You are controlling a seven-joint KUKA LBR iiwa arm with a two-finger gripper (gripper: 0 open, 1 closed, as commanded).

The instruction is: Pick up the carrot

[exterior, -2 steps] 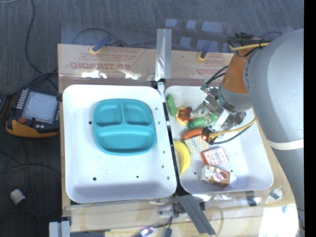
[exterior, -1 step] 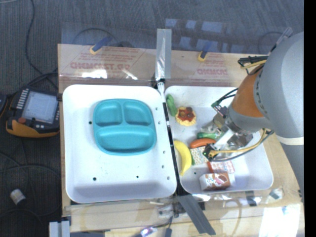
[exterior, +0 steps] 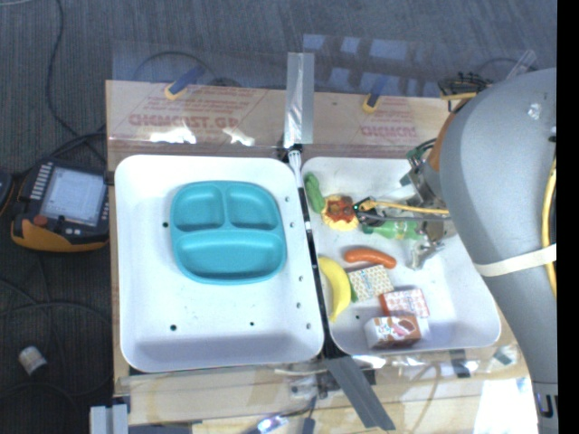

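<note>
Down in the right bin (exterior: pixel 470 328), the carrot (exterior: pixel 370 258) lies loose on the floor, its long axis running roughly left to right with a slight downward tilt toward the arm's side, just above the patterned packet (exterior: pixel 371 283) and just right of the banana (exterior: pixel 336 285). The gripper (exterior: pixel 425 242) hangs near the carrot's right end, a little above and to the right of it, so the coming reach likely goes leftward and down across the short width of the carrot. Much of the wrist is hidden under the grey arm (exterior: pixel 502 179), and whether the gripper is spread or pressed together cannot be told.
</note>
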